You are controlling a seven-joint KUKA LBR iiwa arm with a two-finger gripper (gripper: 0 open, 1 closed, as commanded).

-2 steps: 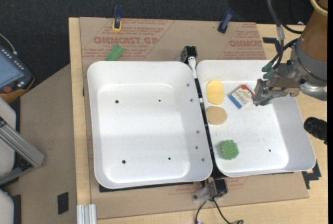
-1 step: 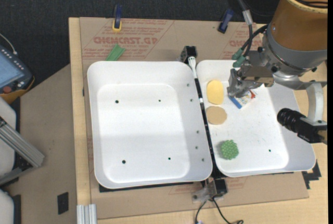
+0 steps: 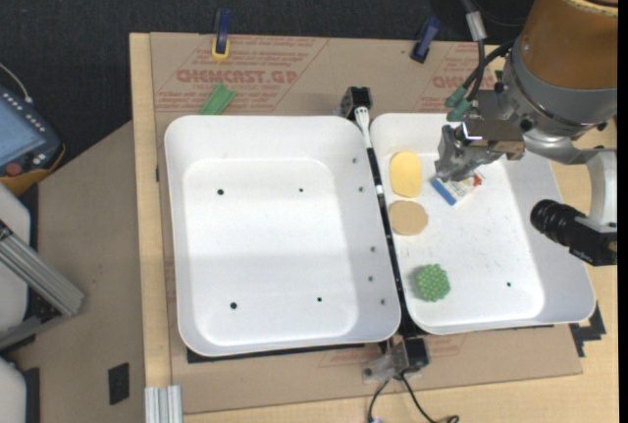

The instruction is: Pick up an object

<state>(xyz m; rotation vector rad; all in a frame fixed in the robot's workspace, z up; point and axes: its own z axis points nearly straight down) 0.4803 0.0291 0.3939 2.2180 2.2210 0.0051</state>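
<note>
2 shallow white bins sit side by side on the counter [image 3: 157,215], whose top is brown cardboard printed with red lettering; the left bin [image 3: 265,244] and the right bin [image 3: 496,254] meet along their inner rims. The grey arm [image 3: 569,68] with its orange band reaches in from the right; the pincer [image 3: 454,168] hangs low over the upper middle of the right bin. From this slant I cannot tell whether the pincer is open or closed, nor whether it grips anything.

Just below its tip, on the bin floor, lies a small blue, white and red item [image 3: 447,191] — too small to name. 3 more things lie in the same bin, in a loose column near its left wall: a pale yellow oblong piece [image 3: 406,173] at the top, just left of the pincer; a flat tan disc [image 3: 409,217] right under it, so close that I cannot tell whether they touch; a bumpy green ball [image 3: 432,282] lower down, apart from the disc.

Outside the bins, a blue clamp [image 3: 223,26] and a second blue clamp [image 3: 426,38] sit at the counter's far edge; a green strip [image 3: 217,99] lies on the cardboard above the left bin — a black clip [image 3: 355,102] stands where the 2 bins meet at the top.
</note>
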